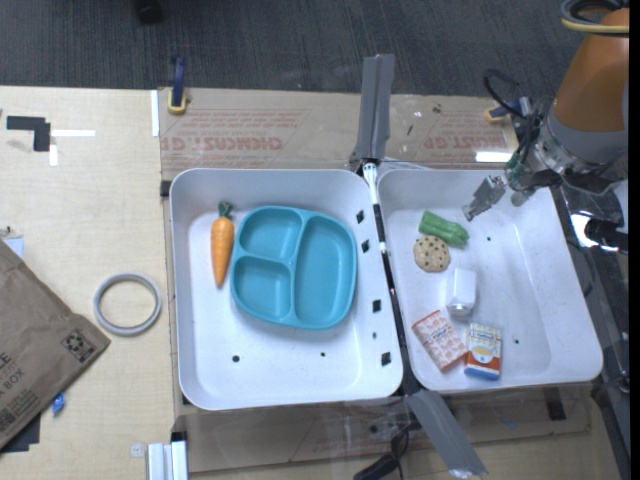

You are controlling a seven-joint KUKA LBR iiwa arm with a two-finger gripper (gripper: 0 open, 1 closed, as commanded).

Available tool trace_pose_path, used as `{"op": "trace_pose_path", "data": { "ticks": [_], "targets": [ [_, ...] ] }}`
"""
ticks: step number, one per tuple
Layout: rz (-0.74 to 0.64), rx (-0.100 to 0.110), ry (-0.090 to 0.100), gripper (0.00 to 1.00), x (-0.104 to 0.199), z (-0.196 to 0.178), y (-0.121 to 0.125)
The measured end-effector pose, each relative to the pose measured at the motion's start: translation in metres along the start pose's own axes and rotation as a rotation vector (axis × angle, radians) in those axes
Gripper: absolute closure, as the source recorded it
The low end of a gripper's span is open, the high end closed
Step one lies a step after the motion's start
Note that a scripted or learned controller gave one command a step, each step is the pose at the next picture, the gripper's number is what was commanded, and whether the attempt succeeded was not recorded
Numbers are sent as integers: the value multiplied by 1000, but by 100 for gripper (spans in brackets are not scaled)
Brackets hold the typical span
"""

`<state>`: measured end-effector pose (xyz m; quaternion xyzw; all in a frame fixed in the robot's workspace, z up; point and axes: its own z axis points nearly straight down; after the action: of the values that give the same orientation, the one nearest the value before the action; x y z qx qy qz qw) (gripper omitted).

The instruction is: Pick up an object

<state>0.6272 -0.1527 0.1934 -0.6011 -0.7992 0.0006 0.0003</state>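
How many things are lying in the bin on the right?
5. A green vegetable near the top, a cookie just below it, a small white item mid-bin, and two snack packets, red and orange-blue, near the front. Nothing seems hidden.

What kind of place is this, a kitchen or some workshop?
Probably a robot test bench in a lab: a robot arm reaches over two white bins holding toy food like a carrot, beside a tape roll.
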Motion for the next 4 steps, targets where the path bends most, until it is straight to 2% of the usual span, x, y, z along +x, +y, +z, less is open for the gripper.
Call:
{"op": "trace_pose_path", "data": {
  "ticks": [1,2,3,4],
  "targets": [
    [-221,-3,-2,0,52,101,11],
    [-90,-1,0,0,59,102,-49],
    [474,1,0,0,45,102,-48],
    [348,0,-1,0,57,102,8]
  ]
}}
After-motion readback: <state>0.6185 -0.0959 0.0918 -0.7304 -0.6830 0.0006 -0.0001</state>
